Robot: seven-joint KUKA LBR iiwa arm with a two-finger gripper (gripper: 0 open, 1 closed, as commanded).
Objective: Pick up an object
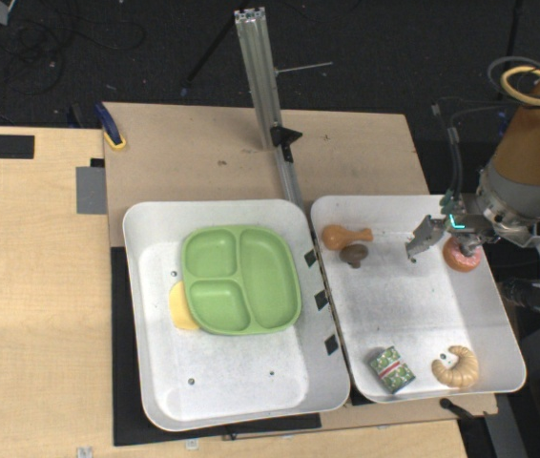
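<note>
Tool (439,238) sits over the far right part of the right bin (413,389), arm reaching in from the right. I read the fingers as apart: one dark finger (421,239) juts left, the other side sits by the pink round object (463,255) at the bin's right wall. Nothing between them that I can see, so I log no grasp.

Candidates in the right bin: pink round object just beside the tool; tan drumstick-shaped toy (343,236) with a brown lump (353,253) touching it, far left of that bin; green patterned packet (390,369) near the front; croissant-shaped toy (456,366) near right corner. Left bin (155,370) carries a green divided plate (241,280) lying over a yellow piece (180,310).

My read on the step: approach, before closure. The pink object looks like the target, being closest. The next move calls for centring the gap over it, dropping to the bin floor, then closing. Risk as I judge it: the object is against the wall, so a finger may foul the rim or nudge it aside.
</note>
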